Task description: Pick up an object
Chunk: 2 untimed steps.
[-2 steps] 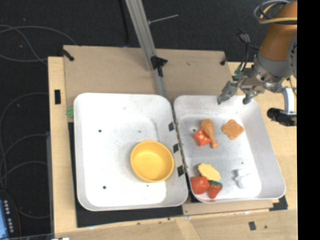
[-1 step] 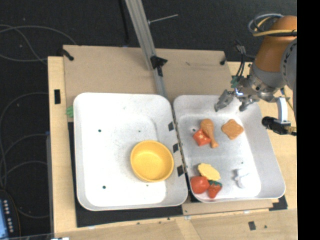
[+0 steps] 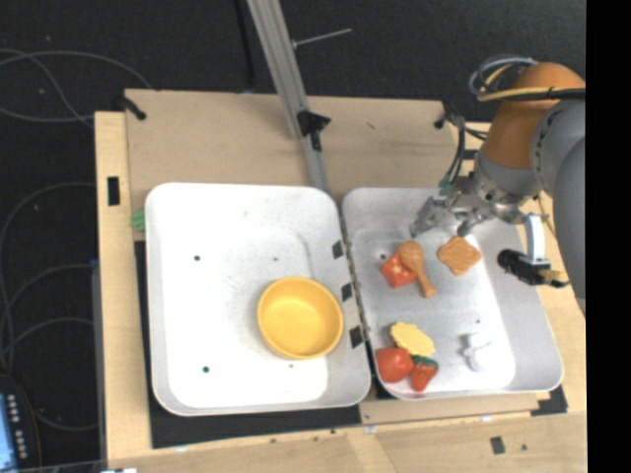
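Gripper [image 3: 446,223] hovered over right bin [image 3: 523,363], fingers spread w/ nothing between, just above toast-like piece [image 3: 458,255]; drumstick toy [image 3: 416,266] beside it.

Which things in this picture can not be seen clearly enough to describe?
- Gripper, camera view: its jaws are small and blurred against the right bin, so open or shut cannot be told.
- Small pale object in the right bin: too small and faint to identify.
- Red items at the bin's near edge: they overlap, so their shapes are unclear.
- Arm: cut off by the right edge.
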{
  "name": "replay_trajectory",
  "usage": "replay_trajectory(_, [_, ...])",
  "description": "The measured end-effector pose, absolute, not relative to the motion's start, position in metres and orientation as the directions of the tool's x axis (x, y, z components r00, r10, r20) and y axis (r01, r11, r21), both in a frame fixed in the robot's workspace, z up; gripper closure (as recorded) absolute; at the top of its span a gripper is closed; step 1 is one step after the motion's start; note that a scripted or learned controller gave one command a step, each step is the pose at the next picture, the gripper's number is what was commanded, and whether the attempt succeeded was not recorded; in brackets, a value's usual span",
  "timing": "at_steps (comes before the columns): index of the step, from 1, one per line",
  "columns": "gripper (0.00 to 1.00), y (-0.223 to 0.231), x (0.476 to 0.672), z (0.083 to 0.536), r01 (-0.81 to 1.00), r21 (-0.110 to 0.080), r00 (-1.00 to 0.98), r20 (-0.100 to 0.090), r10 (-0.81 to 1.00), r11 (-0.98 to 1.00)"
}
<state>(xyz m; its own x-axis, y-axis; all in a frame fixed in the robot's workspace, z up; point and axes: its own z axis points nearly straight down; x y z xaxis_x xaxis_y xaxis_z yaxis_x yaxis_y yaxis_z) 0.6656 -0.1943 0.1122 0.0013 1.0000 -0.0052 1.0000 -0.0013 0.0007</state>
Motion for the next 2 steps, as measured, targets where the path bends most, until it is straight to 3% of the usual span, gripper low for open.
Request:
replay_trajectory(1, [1.0, -0.195, 0.667, 0.124, 1.0, 0.005, 0.0, -0.008, 1.0, 0.0])
replay_trajectory(2, [1.0, -0.202, 0.668, 0.188, 1.0, 0.009, -0.001, -0.001, 1.0, 0.001])
